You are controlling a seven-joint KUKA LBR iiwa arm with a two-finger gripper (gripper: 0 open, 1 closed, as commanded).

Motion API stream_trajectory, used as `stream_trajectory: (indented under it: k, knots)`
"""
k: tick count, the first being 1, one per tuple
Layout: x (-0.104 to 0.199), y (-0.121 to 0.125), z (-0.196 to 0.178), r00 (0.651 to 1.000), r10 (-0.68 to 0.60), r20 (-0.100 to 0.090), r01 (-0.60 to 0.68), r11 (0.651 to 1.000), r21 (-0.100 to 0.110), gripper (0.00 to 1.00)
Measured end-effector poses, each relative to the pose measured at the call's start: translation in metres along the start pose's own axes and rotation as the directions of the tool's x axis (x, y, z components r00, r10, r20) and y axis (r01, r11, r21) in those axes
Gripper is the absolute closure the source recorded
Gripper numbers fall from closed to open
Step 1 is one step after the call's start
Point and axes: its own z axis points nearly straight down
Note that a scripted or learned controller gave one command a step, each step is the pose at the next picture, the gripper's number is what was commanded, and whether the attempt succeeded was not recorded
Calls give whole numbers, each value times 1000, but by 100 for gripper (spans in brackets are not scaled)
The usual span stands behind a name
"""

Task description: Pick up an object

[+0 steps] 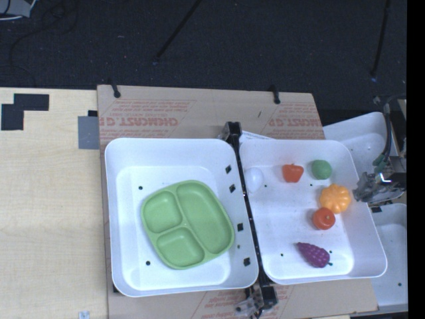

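The right bin (279, 258) holds several toy foods. A red pepper (292, 173) and a green round piece (321, 169) lie near its back. An orange pumpkin (335, 198) sits by the right wall, with a red tomato (324, 218) just in front of it. A purple grape bunch (313, 254) lies toward the front. A small white ball (254, 177) rests near the left wall. My gripper (377, 186) is at the right edge of this bin, just right of the pumpkin, outside the rim. It is dark and blurred.
The left bin (126, 178) holds a green divided plate (187, 224). Black clips (232, 133) join the bins along the middle divider. Cardboard lies under both bins. White hardware stands right of the right bin.
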Motion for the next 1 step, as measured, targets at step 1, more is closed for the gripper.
stream_trajectory:
  k: [1]
  knots:
    - [49, 16, 19, 1000, -3, -4, 3, 1000, 8, 100]
